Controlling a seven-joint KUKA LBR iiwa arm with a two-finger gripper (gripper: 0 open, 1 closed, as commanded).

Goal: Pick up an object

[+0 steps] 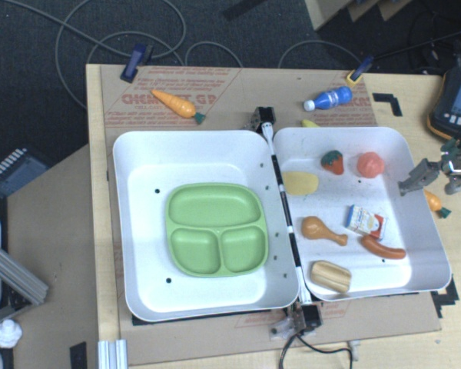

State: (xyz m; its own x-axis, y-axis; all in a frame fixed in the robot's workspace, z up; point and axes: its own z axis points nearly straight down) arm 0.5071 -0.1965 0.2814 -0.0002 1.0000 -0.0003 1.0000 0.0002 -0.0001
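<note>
- Camera view: the right bin (415,271) holds the candidates for picking: a strawberry (333,161), a red ball (370,164), a pale yellow piece (300,182), a drumstick (322,230), a small carton (365,221), a sausage (383,247) and a bread roll (330,276).
- The carton, at the bin's middle, shows blue and red print, too small to read.
- The end effector (424,174) sits at the bin's right rim, its grey fingers spread wide and holding nothing.
- Just outside that rim lies a small orange carrot-like piece (434,203).
- The left bin (138,283) touches the right bin's left wall and carries a green divided tray (216,228).
- Beyond the bins, on the desk (100,206), lie a carrot (177,103) and a blue and white bottle (329,98).
- Red lettering on the desk behind the left bin is partly covered; only "GR" reads clearly.
</note>
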